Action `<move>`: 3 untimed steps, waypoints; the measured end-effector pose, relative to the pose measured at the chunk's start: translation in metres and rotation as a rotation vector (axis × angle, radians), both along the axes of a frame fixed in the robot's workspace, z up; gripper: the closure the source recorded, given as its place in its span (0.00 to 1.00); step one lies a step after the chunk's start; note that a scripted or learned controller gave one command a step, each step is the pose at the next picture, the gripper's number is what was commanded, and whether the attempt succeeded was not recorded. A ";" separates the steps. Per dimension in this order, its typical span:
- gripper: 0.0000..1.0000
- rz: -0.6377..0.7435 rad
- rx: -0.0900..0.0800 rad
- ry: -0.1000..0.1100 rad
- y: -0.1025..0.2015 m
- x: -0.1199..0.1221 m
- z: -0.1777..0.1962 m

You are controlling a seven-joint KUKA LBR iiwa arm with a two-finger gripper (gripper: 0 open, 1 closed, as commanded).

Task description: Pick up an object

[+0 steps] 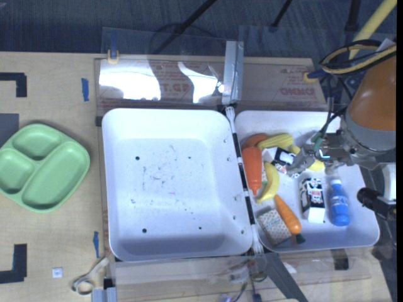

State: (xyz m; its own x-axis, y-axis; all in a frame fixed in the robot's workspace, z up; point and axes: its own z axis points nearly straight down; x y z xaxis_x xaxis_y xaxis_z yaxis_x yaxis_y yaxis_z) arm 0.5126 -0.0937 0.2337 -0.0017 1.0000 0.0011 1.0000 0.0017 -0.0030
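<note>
Arm over the right bin of a two-bin counter (50, 74), seen from above at a slant.

The left bin (170, 181) is a broad white tray with a bare, faintly scuffed floor. The right bin (359, 231) touches it along a shared rim and holds all the objects. The grey arm (378, 106) with its orange band enters from the right. A green divided plate (41, 165) lies on the counter, well apart to the left. Inside the right bin, an orange cylinder (252, 167) lies against the left wall, a banana (272, 180) just beside it, a carrot (288, 214) below, and a blue bottle (339, 203) near the right wall beside a small white box (313, 197). The pincer (310, 156) hangs low over the yellow items at the bin's upper middle; whether it is released or clenched cannot be told, and no object shows between its tips.
</note>
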 end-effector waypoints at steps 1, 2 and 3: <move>0.00 -0.068 -0.001 -0.004 0.016 0.001 0.020; 0.00 -0.098 0.000 -0.001 -0.044 -0.001 -0.099; 0.00 -0.119 0.001 -0.006 -0.068 0.017 -0.148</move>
